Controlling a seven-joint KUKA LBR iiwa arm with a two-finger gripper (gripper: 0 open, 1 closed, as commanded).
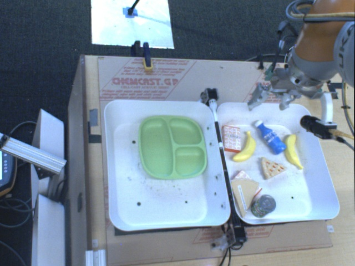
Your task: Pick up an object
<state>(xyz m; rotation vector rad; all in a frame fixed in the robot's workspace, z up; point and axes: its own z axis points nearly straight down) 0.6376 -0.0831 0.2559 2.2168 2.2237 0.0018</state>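
Observation:
The right bin (321, 204) holds a blue bottle (270, 137), two yellow bananas (246, 147) (293, 151), a red and white box (231, 138), a waffle wedge (272, 168), a sandwich triangle (247, 190) and a round grey tin (263, 205). My gripper (272, 100) hangs above the far rim of that bin, just beyond the bottle. It is open, its two fingers spread apart with nothing between them.
A green divided plate (172, 147) lies in the left bin (125, 204). A black-and-white bar (217, 132) runs along the seam between the bins. A black cylinder (316, 126) juts over the right bin's far right corner.

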